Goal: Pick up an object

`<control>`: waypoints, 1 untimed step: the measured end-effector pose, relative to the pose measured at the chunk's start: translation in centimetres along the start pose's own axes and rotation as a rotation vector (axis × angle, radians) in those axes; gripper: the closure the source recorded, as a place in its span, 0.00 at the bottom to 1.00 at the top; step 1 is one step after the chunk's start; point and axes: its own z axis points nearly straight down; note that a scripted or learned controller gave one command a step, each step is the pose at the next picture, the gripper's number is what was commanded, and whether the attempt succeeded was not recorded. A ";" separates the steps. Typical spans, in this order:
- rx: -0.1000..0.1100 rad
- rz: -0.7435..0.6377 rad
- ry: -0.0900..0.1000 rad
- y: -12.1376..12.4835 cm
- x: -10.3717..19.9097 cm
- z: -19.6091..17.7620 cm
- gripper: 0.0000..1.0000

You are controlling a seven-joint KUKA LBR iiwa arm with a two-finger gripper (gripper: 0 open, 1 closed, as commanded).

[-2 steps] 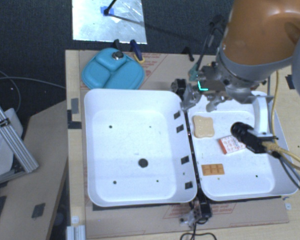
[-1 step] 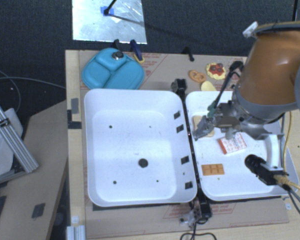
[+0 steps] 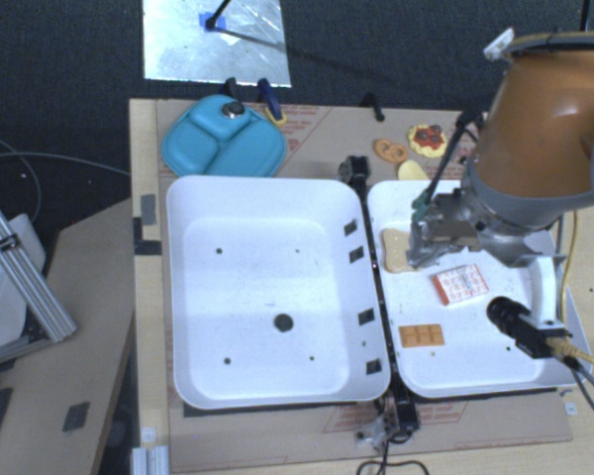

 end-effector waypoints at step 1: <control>0.001 -0.009 0.004 -0.1 10.7 -2.5 1.00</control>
